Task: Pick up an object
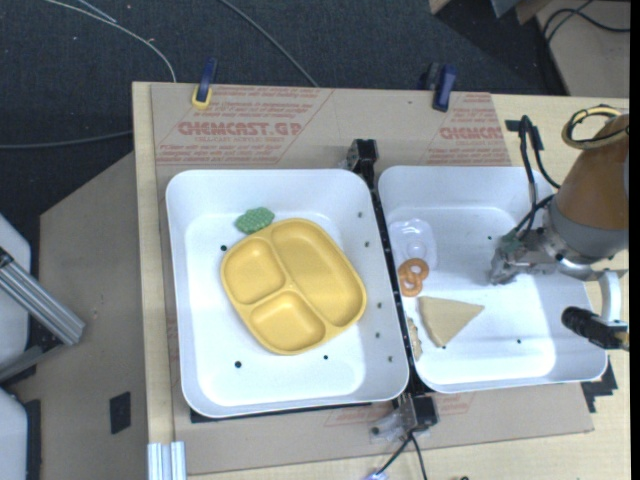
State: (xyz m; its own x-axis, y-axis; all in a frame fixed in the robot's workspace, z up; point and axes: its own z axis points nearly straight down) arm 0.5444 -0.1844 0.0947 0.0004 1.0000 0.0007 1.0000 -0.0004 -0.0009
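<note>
My gripper hangs low over the right bin, near its right side, on the grey arm with the orange band. To its left in that bin lie a tan triangular wedge, a small orange ring and a clear, see-through piece. The wedge is a short way below and to the left of the gripper, apart from it. I see nothing between the gripper and the bin floor.
The left bin holds a yellow divided plate with a small green piece at its upper left edge. A black divider runs between the bins. Cables hang beside the arm.
</note>
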